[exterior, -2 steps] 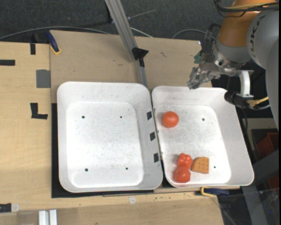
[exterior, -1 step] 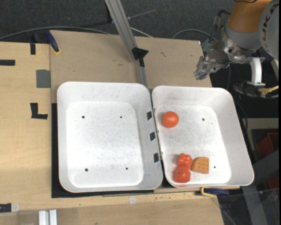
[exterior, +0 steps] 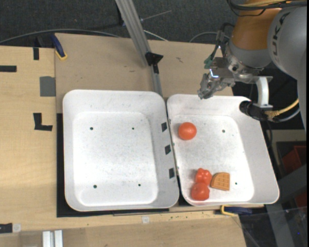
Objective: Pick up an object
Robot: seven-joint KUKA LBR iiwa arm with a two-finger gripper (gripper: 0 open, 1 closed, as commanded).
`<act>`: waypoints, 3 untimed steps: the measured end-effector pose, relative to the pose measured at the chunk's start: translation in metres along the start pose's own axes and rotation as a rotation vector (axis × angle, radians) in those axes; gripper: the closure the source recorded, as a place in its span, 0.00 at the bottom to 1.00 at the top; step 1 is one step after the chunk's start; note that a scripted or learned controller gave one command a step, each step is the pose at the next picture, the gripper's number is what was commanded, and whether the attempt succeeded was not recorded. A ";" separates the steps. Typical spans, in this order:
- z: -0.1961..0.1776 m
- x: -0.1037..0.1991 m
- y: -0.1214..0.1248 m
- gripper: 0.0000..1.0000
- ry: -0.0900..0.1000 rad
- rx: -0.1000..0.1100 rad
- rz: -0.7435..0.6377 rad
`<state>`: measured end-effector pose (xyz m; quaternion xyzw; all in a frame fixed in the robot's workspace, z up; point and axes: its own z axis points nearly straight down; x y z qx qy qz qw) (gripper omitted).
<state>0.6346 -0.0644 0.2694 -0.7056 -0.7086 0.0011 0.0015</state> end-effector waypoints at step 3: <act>0.035 0.139 -0.083 1.00 0.000 0.001 -0.002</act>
